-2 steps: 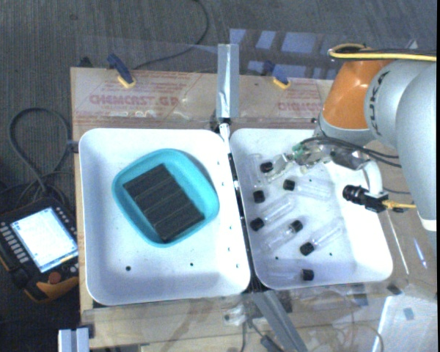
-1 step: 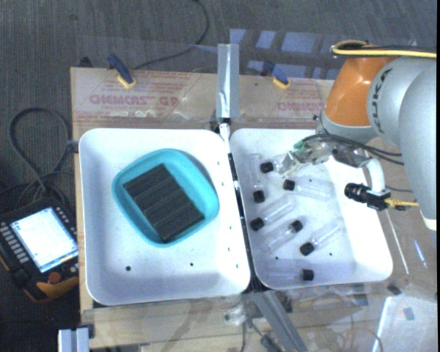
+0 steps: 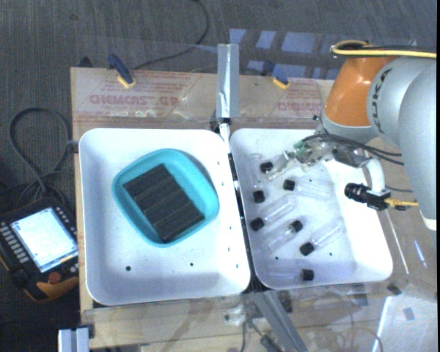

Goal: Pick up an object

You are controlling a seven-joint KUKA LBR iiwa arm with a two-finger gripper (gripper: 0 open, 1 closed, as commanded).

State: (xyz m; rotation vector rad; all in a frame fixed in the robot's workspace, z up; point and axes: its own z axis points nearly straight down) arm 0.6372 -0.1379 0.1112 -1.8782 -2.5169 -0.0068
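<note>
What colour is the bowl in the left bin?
The bowl is light blue with a dark ridged slab inside, seen in the camera view.

Red print on the board [image 3: 143, 97] is too blurred to read.

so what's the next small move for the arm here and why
Probably lower the tool toward the nearest clear vial in the right bin. It sits over that bin's far end with nothing visibly between its fingers, and black-capped vials lie scattered just below.

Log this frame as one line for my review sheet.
arm: over right bin's far side | gripper: low above clear vials, grasp unconfirmed | left bin: blue dish with dark pad
</note>
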